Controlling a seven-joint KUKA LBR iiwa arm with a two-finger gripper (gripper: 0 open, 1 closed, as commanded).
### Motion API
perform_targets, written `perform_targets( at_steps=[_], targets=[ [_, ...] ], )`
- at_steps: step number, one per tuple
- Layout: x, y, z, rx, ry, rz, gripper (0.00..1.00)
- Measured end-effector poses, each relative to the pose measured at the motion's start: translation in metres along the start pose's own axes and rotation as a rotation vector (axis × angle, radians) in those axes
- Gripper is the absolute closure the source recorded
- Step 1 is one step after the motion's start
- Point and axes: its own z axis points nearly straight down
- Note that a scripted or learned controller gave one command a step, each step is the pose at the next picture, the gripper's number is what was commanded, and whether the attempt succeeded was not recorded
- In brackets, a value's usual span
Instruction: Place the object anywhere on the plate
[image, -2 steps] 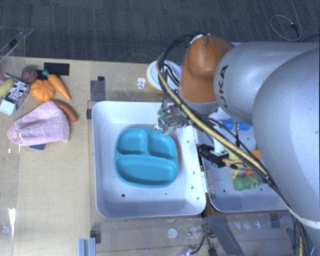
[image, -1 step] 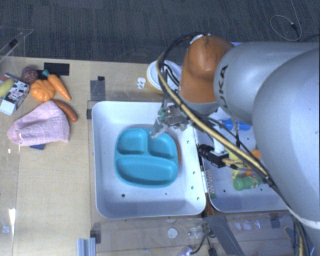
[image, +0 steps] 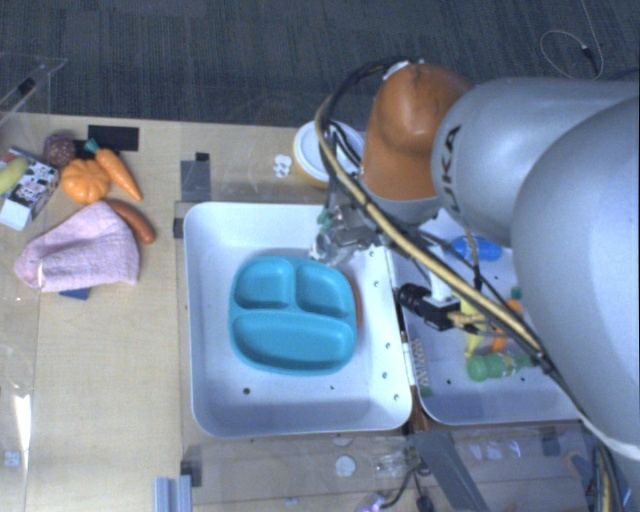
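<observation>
Gripper (image: 335, 240): above plate (image: 293, 313) far edge, left bin (image: 205, 330); hold unreadable. Object hidden: weight, stiffness, grasp point unjudgeable.

The grey arm (image: 520, 170) bears black capital letters on its casing just beside the orange band, seen sideways; they read as part of "KUKA". A small black-and-white printed card (image: 28, 187) lies at the worktop's far left, its print too small to read.

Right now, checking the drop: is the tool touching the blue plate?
Cannot tell. In the camera view the tool sits at the blue plate's upper right corner, overlapping its rim; neither contact nor gap shows plainly.
</observation>
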Motion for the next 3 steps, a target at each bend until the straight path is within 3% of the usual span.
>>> perform_targets(
  at_steps=[1, 2, 3],
  targets=[
    [0.000, 0.000, 0.000, 0.001, 0.000, 0.000, 0.00],
    [0.000, 0.001, -0.010, -0.003, 0.001, -0.001, 1.00],
    [0.000, 0.001, -0.010, -0.003, 0.001, -0.001, 0.00]
  ],
)
